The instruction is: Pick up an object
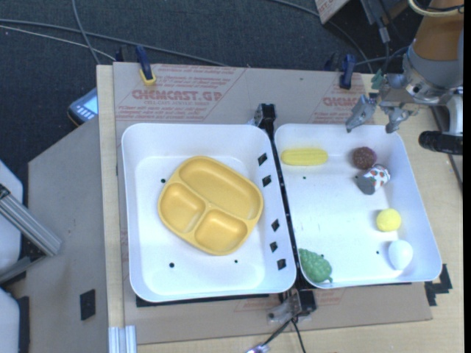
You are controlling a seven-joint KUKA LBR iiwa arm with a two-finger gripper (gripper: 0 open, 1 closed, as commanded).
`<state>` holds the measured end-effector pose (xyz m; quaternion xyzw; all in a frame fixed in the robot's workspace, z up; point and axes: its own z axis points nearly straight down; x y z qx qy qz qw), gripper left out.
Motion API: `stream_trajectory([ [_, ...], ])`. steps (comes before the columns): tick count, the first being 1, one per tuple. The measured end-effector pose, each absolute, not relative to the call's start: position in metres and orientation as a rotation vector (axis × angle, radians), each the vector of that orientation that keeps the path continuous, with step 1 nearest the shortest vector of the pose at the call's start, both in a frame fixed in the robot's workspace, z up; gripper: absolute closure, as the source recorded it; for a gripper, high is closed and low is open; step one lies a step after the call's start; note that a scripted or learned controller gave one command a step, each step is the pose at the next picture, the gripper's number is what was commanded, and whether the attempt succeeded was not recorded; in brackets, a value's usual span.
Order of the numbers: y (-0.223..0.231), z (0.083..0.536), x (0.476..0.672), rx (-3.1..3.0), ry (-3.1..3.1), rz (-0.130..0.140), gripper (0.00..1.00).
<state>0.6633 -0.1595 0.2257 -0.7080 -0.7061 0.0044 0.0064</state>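
My gripper [377, 118] hangs above the far edge of the right bin [338, 226], open, with nothing between its fingers. Below it in that bin lie a dark red-brown ball [363, 157] and a small grey, white and red toy [374, 178]. A yellow oblong piece [304, 157] lies at the bin's far left. A yellow ball [388, 220] and a white egg-shaped piece [400, 254] sit near the right wall. A green leafy piece [316, 266] rests at the near left corner.
The left bin [140, 197] holds a yellow divided plate [210, 204]. A black divider with clips [274, 190] runs between the bins. Blue clamps [145, 66] [346, 70] grip the board's far edge. Cables trail across the dark floor behind.
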Motion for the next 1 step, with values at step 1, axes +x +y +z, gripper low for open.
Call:
stream_trajectory([
  [1,-0.1591,0.235,0.666,-2.221,-2.222,0.0,0.0],
])
